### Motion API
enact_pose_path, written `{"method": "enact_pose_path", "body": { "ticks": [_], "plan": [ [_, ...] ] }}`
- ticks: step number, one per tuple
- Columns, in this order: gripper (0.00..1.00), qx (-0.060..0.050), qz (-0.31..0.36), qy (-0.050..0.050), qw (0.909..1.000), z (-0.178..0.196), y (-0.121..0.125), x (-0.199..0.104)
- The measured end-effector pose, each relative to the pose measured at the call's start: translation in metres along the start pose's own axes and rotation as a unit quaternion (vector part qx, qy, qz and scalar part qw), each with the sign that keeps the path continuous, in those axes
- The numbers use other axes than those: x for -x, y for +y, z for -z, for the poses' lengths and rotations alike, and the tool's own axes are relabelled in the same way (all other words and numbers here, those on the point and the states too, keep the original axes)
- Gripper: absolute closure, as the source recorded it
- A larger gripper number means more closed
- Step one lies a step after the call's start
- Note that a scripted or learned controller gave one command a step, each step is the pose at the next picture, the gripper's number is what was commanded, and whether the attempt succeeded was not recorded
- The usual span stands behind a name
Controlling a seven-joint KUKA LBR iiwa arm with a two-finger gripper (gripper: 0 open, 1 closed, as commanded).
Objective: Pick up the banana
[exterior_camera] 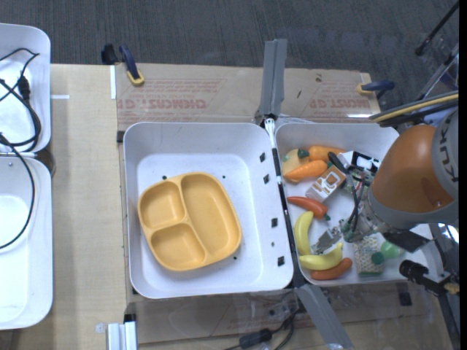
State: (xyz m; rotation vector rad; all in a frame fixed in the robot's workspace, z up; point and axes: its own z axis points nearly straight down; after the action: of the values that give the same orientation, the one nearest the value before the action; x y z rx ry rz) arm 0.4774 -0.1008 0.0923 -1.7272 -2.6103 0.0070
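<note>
Wooden bench (80,195) w/ two white bins, and we see the banana (303,232) in the right bin (292,133) among toy food, tool (337,233) hovering just beside it for a reach, grip state we can't tell.

Two shallow bins, the left bin (142,195) and the right bin (286,133), appear to be smooth white plastic with a faint sheen, resting on a bench (80,195) of pale, matt wood grain. A divided tray (190,221) looks like matt yellow plastic. The banana (303,232) has the even, slightly glossy skin of a plastic toy, as does an orange carrot (305,170). The arm's orange band (408,173) shows a smooth, satin shell. Flat brown cardboard (197,93), matt and printed in red, lies behind the bins, against dark ribbed carpet (219,13).
</note>
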Motion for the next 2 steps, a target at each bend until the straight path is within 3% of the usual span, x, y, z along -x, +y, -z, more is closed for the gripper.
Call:
{"method": "enact_pose_path", "body": {
  "ticks": [2],
  "plan": [
    [0.0, 0.0, 0.0, 0.0, 1.0, 0.0, 0.0, 0.0]
  ]
}}
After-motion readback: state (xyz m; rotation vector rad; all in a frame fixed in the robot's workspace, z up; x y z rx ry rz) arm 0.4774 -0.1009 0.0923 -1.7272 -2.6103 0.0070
